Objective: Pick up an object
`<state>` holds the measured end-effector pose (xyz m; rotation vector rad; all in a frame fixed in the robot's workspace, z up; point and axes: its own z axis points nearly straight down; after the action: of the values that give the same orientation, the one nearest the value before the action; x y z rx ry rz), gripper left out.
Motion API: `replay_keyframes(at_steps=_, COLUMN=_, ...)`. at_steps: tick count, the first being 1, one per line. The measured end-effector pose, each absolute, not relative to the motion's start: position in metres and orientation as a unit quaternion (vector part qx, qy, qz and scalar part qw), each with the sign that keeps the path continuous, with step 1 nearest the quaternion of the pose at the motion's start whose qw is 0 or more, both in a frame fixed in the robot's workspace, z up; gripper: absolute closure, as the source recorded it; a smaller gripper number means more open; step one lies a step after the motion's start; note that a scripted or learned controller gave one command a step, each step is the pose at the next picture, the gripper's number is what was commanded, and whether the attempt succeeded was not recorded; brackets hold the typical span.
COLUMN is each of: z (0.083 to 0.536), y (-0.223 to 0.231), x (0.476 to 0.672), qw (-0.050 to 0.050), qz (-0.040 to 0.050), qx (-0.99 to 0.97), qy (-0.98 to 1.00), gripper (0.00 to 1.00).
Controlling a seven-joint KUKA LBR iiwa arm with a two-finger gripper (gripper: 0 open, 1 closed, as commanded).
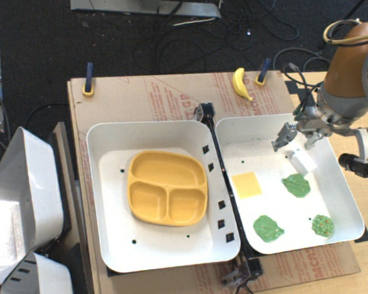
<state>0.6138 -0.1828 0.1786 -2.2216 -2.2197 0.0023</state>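
Observation:
In the right bin (343, 182) lie a flat yellow square (246, 185), a green leafy piece (296, 185), a green blob (267, 228) and a speckled green lump (323, 226). A small white piece (302, 163) sits just above the leafy piece. My gripper (298, 138) hangs over the bin's upper right part, a little above the white piece. Its fingers are spread open and nothing is between them.
The left bin (104, 180) holds a yellow divided plate (168, 187). A toy banana (242, 84) lies on the cardboard behind the bins, beside a blue clamp (263, 72). White tubs (20, 192) stand at the left. The arm (348, 69) comes in from the upper right.

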Motion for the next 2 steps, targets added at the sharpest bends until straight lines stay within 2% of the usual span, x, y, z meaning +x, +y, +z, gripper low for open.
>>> replay_keyframes(at_steps=1, z=0.124, y=-0.190, x=0.607, qw=0.000, qz=0.0005, qx=-0.708, qy=-0.706, gripper=0.00)
replay_keyframes(at_steps=2, z=0.137, y=-0.190, x=0.608, qw=-0.002, qz=-0.0005, qx=-0.707, qy=-0.707, gripper=1.00)
